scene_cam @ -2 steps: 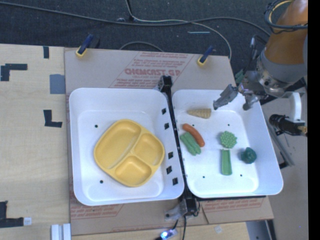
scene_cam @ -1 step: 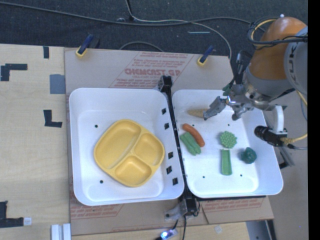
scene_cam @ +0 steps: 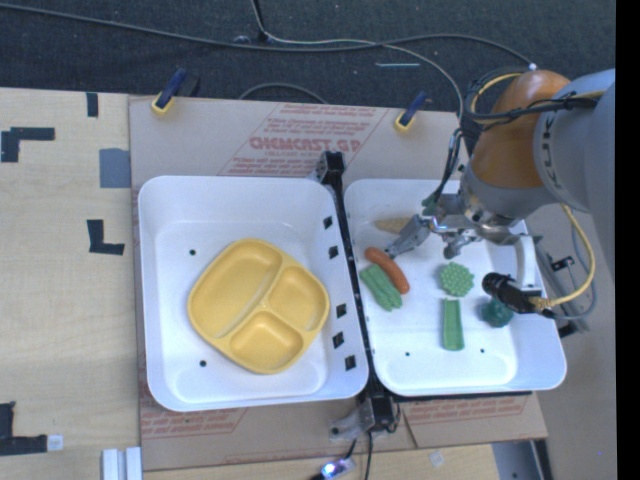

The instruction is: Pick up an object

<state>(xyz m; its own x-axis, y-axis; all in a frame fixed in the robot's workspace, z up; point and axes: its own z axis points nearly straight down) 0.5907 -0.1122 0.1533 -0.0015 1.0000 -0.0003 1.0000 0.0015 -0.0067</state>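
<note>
Camera view, looking down on the desk: the right bin (scene_cam: 540,368) carries all the candidates, and the gripper (scene_cam: 408,236) hangs over its upper-left part, at about ten o'clock from that bin's middle. The grey arm (scene_cam: 580,148) comes in from three o'clock, orange band (scene_cam: 515,133) over the wrist. The fingers (scene_cam: 400,243) look slightly parted with nothing between them, so I'd call it an empty gripper, poised rather than holding.

Just below it, toward six o'clock, an orange sausage-like piece (scene_cam: 388,268) lies slanted, touching a green pod-shaped toy (scene_cam: 380,288) on its lower left. Those two sit hard by the dividing wall, which could make a clean grasp awkward. Further right, a green broccoli-like floret (scene_cam: 457,279), a straight green stick (scene_cam: 452,324) below it, and a dark teal lump (scene_cam: 496,314) at four o'clock, partly behind a black fitting.

The left bin (scene_cam: 160,298) holds a yellow compartment tray (scene_cam: 260,305), well apart from the action.

My read: the orange piece is the nearest target, and no pick has been made yet.
</note>
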